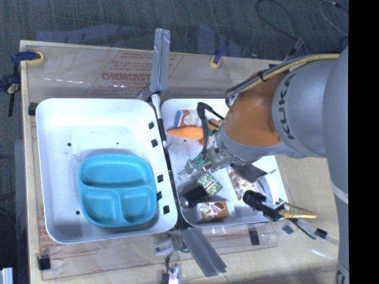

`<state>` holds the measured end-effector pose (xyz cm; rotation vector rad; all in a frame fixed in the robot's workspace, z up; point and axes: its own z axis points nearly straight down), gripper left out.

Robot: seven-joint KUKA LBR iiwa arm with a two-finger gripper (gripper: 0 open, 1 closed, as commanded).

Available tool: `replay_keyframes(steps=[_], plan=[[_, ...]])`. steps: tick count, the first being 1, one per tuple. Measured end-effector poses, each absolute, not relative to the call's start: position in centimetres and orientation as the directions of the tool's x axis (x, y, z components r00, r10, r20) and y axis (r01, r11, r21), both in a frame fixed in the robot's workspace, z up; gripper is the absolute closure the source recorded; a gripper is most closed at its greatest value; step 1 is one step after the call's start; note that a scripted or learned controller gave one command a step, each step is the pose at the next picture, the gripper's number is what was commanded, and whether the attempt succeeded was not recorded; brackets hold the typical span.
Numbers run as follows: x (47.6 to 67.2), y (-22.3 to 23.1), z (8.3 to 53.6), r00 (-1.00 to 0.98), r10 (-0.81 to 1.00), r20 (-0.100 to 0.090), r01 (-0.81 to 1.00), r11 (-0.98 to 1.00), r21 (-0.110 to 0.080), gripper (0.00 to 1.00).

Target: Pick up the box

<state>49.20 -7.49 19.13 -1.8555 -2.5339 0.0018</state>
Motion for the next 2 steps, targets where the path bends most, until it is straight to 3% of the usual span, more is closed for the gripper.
replay_keyframes(steps=[1, 2], plan=[[47.7, -8.4, 19.1, -0.61, 0.792, 0.002, 0.792, 0.61, -0.002, 1.0], [47.7, -4.2, 22.4, -0.411, 0.912, -0.001, 0.912, 0.411, 0.0, 1.0]])
